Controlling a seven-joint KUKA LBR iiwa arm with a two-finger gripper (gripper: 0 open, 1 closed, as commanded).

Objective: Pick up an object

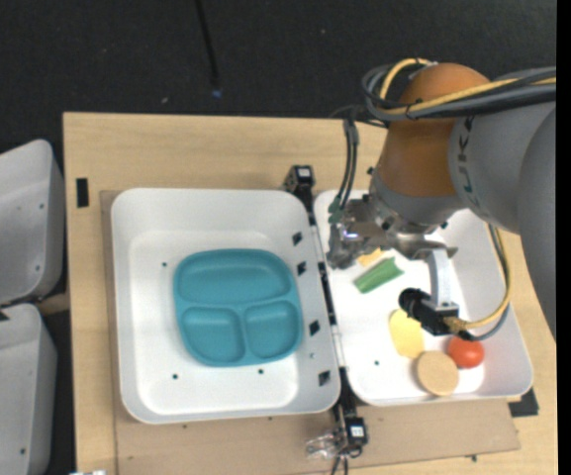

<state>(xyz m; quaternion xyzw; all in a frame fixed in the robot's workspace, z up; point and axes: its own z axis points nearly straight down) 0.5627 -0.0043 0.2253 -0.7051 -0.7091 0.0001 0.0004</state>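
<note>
Nearest edge of the worktop (87,433) first: the right bin (503,389) has a small cluster at its front, a tan round disc (436,373), a red round piece (466,353) touching or just beside it, and a yellow lump (406,333) just behind the disc. Left bin (137,364) alongside holds only a teal divided plate (236,305), lying flat. Further back in the right bin, a green block (377,274) lies flat, long axis on a diagonal from near-left to far-right, with a small yellow piece (369,258) against its far side. Likely target is the green block, being closest to the gripper (347,240). Gripper sits low over the bin's left wall, near the divide between bins; the block lies just to its right and slightly nearer the front. Cannot tell how far open the gripper is, nothing seen held in it. Arm (424,156) comes in from the right and bends steeply down, orange band uppermost, wrist pointing down. Reckon a short shift right is needed, jaws set across the block's narrow width
</note>
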